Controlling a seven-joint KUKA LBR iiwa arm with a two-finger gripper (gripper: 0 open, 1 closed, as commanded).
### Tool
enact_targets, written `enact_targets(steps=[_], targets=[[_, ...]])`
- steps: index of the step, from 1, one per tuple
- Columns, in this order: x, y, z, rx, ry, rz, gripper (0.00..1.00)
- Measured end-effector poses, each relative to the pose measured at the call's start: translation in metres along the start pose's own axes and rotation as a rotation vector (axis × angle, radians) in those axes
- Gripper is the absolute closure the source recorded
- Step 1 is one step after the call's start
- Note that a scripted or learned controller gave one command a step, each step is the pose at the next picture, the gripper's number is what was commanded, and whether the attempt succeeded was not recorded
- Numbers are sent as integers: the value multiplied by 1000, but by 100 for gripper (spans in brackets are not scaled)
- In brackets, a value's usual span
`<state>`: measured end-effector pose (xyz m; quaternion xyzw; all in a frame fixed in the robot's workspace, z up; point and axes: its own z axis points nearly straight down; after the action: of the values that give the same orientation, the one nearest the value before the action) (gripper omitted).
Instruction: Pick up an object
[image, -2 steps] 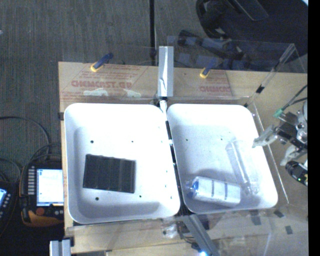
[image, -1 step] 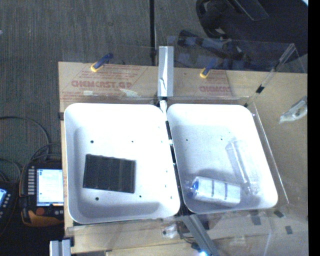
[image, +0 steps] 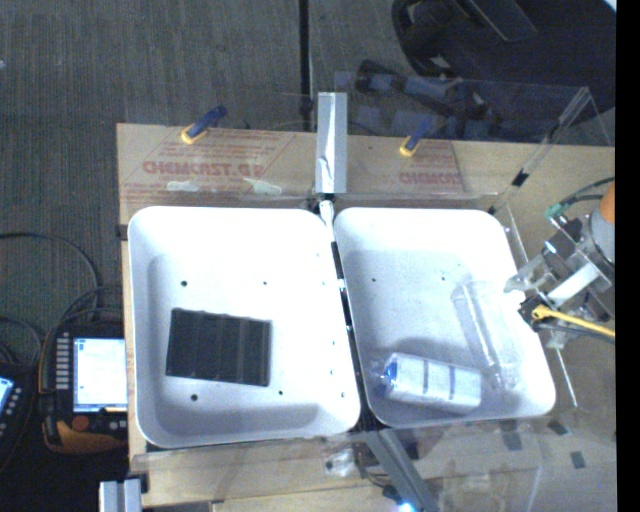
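Hanging at the right edge of the frame, the gripper (image: 548, 292) sits just past the right rim of the right bin (image: 420, 235), above nothing but the rim and bench. Whether it is open or shut I cannot tell, as the parts blur together there.

A clear plastic tube (image: 482, 330) lies in the right bin, just left of the gripper, running from the middle right down toward the lower right corner. Below it, along the bin's lower wall, lies a small bottle (image: 430, 380) with a blue cap at its left end, its right end close to the tube's lower end.

A flat black ribbed block (image: 218, 347) rests in the left bin (image: 230, 225), well apart from the gripper.

Both bins stand on a brown board (image: 230, 165) held by two yellow-and-blue clamps (image: 203, 124) at the top. A handheld screen (image: 88, 375) lies on the grey floor at the lower left.
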<state>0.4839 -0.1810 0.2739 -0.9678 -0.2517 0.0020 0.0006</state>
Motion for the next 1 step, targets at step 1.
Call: enact_targets(steps=[1], targets=[[-7,12,-107,-4,1,117,0]])
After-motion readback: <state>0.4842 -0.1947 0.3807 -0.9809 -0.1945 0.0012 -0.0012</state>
